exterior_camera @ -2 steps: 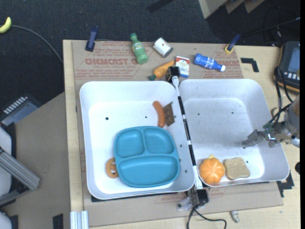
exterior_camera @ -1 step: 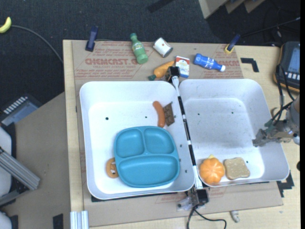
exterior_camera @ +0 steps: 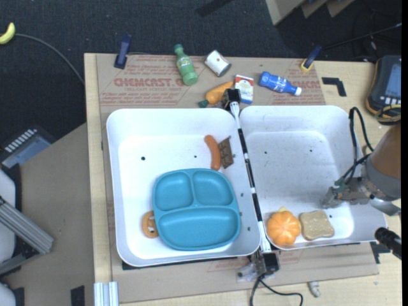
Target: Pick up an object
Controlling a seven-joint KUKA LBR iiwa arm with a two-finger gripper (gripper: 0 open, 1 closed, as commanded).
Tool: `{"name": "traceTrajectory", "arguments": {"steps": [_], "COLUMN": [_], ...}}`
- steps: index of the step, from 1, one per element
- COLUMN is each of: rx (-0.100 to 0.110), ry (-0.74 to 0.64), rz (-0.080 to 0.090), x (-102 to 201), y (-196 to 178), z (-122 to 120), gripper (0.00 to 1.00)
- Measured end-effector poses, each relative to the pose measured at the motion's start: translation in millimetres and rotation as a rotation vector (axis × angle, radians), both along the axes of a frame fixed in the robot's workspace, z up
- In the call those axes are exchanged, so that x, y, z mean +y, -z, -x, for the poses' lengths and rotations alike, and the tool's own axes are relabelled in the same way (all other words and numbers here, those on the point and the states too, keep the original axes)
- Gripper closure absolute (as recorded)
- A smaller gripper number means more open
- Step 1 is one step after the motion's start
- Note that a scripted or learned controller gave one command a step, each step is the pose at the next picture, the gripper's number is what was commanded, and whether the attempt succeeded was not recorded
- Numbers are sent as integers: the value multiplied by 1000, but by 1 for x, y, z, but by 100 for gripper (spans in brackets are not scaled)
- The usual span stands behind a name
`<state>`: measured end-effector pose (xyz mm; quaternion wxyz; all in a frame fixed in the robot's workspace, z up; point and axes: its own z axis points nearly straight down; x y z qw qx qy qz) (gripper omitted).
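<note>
Arm [exterior_camera: 387, 164]: grey body, orange-brown band above wrist. Black cable [exterior_camera: 354, 139] loops to the metallic gripper [exterior_camera: 341, 195].

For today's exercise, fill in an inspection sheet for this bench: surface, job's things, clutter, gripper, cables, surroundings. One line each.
Surface: bench bears left bin and right bin.
Job's things: pumpkin and bread in right bin; blue tray, sausage, pretzel in left bin.
Clutter: green bottle, blue bottle, can, carton behind the bins.
Gripper: gripper low in right bin, beside bread; grip unclear.
Cables: black cable by arm; wire on floor.
Surroundings: dark carpet.
</note>
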<state>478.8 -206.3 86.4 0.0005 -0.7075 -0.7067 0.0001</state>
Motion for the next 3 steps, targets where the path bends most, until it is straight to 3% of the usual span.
{"name": "traceTrajectory", "arguments": {"steps": [1, 2, 3], "rx": [1, 0, 0], "ry": [-2, -1, -2], "rz": [-1, 0, -1], "x": [36, 36, 73], "y": [2, -8, 2], "z": [0, 0, 0], "gripper": [100, 100, 100]}}
